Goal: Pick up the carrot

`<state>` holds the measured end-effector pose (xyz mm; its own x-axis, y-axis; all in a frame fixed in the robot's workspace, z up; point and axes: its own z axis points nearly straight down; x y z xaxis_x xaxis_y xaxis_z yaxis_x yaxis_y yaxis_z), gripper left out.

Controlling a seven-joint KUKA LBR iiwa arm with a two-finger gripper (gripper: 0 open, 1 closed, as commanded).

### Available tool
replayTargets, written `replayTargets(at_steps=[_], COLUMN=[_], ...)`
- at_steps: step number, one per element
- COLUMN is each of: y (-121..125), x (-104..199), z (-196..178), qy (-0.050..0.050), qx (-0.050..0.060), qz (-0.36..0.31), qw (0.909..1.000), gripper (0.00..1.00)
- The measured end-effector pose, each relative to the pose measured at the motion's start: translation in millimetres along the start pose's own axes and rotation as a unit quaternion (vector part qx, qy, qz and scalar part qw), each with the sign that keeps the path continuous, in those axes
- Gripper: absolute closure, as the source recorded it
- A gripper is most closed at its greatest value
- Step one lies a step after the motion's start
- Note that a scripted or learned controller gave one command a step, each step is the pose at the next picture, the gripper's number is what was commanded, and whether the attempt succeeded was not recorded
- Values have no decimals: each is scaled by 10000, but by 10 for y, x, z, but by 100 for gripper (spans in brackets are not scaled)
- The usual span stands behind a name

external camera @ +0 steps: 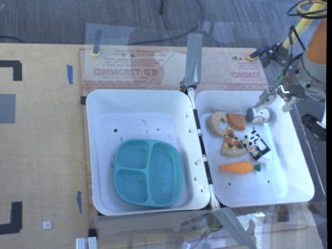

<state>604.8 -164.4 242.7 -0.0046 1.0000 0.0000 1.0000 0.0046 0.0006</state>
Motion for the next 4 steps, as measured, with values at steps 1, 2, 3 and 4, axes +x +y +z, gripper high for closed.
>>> replayTargets(at_steps=[1,2,3,4], y=[-869,-1212,-1203,-979], x=[395,668,634,1275], z=[1186,1529,1422,585], qy=[3,-20,-20,-1], qx=[4,-60,-87,4], qz=[-252,-1463,-1419,228], qw=[9997,9892,9898,9997], gripper=[0,0,100,100])
